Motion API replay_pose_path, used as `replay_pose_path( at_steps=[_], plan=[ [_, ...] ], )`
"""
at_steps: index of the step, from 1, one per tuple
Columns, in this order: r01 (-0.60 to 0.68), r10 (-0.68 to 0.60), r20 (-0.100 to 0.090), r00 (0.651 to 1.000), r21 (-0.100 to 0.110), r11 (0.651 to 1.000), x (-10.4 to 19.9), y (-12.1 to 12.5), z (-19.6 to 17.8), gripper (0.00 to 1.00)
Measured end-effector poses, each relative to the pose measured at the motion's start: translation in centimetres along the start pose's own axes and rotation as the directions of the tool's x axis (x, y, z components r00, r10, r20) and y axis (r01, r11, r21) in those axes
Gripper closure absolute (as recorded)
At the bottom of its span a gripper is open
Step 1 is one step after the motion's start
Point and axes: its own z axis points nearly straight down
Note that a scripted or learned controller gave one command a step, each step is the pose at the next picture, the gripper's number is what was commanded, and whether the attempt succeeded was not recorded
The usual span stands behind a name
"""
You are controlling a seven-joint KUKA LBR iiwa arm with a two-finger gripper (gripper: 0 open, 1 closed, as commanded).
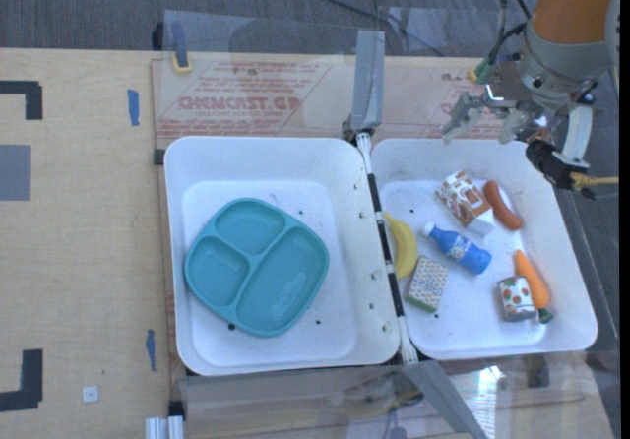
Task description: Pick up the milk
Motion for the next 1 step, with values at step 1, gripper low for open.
replay_pose_path(
  at_steps=[1],
  plan=[
    [0.026, -0.026, 0.0, 1.0, 0.0, 1.0, -3.17, 1.41, 12.3, 0.0]
  ],
)
